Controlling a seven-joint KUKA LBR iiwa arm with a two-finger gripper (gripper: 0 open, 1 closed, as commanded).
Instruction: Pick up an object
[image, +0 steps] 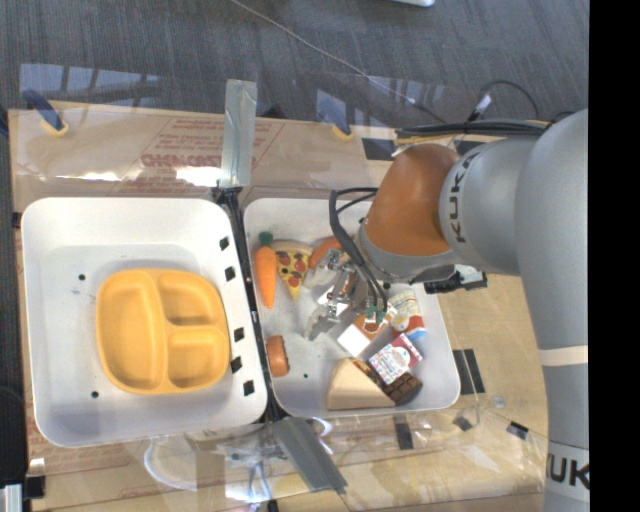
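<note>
Your claw (335, 305) sits low in the right white bin (300, 400), grip state unclear; orange toy carrot (265, 275) lies lengthwise, green top pointing away.

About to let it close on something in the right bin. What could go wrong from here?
1. The gripper hangs over a crowded bin: the pizza slice, carrot and a bottle lie close by, so it may catch two things or none.
2. The carrot lies against the bin wall, leaving little room there.
3. The wedge and carton overlap; lifting one may drag the other.
</note>
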